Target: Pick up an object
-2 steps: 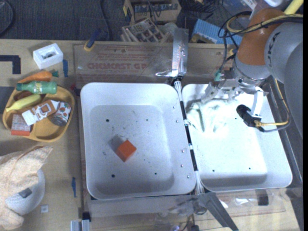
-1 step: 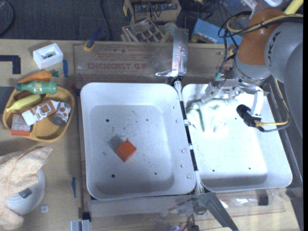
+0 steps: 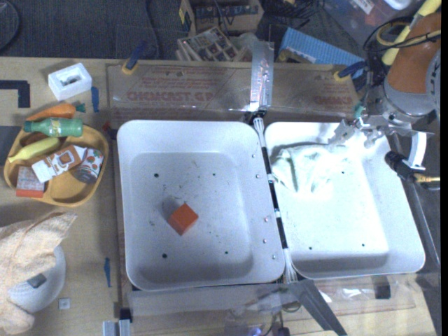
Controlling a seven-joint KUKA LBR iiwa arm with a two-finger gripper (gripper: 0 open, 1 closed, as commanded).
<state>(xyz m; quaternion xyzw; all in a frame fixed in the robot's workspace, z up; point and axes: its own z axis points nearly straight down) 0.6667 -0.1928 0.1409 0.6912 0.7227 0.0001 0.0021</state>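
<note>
My arm [image 3: 409, 68] comes in from the right, grey with its orange band high at the upper right corner, and my pincer [image 3: 355, 130] hangs over the far edge of the right bin [image 3: 399, 257]. It looks thin and pale against the white plastic there, and I cannot tell whether it is spread or pressed together; nothing shows pinched in it

The thing to pick up, an orange block [image 3: 183, 218], lies in the left bin [image 3: 140, 145], a little below the middle of the floor and tilted so one corner points toward the camera. It sits alone on the floor, touching no wall, and well apart from my pincer, with the ridge between the two bins lying between us

Outside the bins, on the bench to the left, a yellow bowl [image 3: 77, 194] holds a green bottle [image 3: 54, 127] and some small packets. A white box [image 3: 70, 80] sits beyond it, and a beige cloth [image 3: 31, 247] lies near the lower left corner
</note>
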